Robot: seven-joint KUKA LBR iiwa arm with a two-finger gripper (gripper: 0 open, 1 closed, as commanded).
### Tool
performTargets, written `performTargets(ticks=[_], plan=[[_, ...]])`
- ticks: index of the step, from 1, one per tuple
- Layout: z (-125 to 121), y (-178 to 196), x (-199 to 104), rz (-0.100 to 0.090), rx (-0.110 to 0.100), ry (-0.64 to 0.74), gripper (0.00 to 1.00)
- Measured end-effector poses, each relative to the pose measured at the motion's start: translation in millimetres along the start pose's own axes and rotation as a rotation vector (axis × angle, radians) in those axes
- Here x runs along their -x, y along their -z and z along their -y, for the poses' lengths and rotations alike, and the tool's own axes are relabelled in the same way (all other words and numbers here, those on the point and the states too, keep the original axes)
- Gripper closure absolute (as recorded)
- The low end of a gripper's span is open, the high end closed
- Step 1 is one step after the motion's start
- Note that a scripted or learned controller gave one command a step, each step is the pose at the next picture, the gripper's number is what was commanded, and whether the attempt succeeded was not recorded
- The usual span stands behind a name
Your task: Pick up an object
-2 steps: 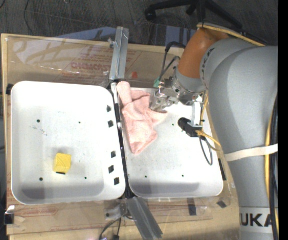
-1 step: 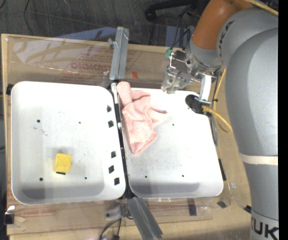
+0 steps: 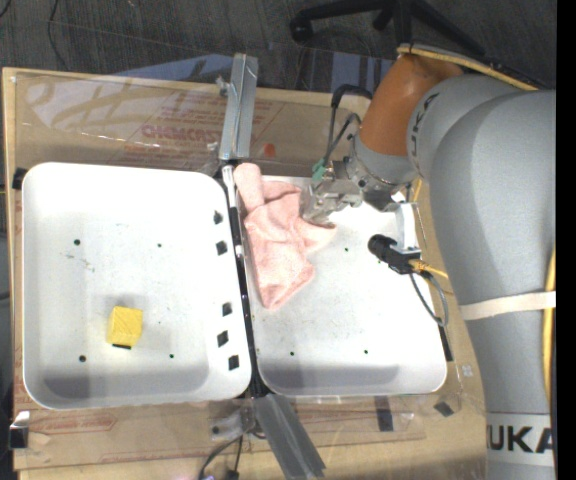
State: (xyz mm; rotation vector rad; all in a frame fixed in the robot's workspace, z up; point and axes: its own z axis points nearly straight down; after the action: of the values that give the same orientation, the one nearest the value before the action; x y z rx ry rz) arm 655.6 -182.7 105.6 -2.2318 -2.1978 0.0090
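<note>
The gripper [image 3: 320, 200] is hanging low over the back of the right bin [image 3: 368, 363], its tip sitting at the upper right corner of the pink cloth [image 3: 273, 236]. Whether it is grasping the fabric I cannot tell, since the metal parts there are blurring into one small dark cluster. Above it the arm [image 3: 488, 198] is reaching in from the right, the orange band [image 3: 398, 103] showing just behind the wrist, and a black cable is looping from the wrist over the bin's right side.

The pink cloth is lying crumpled against the right bin's left wall, its long axis running from the back of the bin toward the front, with a narrower rolled end at the back and a broader fold pointing down toward the bin's middle (the right edge is spreading out under the gripper). The part of the cloth under the gripper is hidden.

In the left bin [image 3: 48, 268] a small yellow block [image 3: 125, 326] is resting near the front, well apart from the cloth. Both bins are sitting on a light wooden bench [image 3: 88, 98] covered with clear film, and dark carpet with the legs of an office chair [image 3: 378, 3] is showing beyond it.
</note>
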Motion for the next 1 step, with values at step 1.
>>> performTargets(ticks=[1], plan=[[-0.3,83.3,-53.9,0.002,0.005,-0.021,1.00]])
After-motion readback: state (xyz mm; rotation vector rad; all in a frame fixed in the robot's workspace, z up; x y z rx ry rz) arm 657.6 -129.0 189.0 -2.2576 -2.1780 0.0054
